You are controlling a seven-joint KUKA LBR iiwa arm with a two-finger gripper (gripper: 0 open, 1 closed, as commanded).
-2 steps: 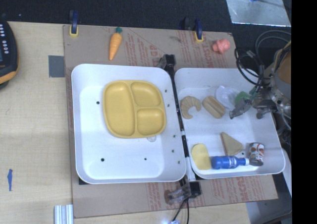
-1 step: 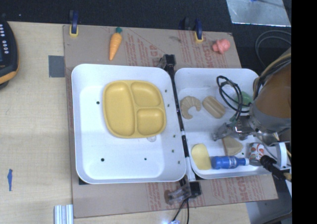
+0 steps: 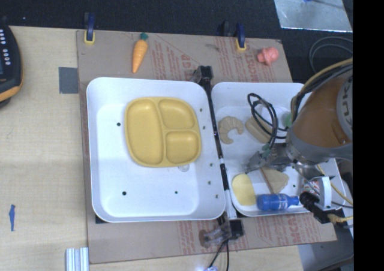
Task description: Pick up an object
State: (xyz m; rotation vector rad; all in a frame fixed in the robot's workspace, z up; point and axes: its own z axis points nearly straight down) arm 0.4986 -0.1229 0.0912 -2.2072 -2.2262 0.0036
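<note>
the gripper hangs low in the right bin, probably reaching for the tan wedge beside the blue bottle; its grasp can't be made out.

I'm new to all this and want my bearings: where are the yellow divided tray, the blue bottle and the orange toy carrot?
Yellow divided plastic tray (image 3: 162, 131), camera view: its central ridge.
Blue bottle (image 3: 275, 202), camera view: middle of its body.
Orange toy carrot (image 3: 139, 54), camera view: mid-body.
</note>
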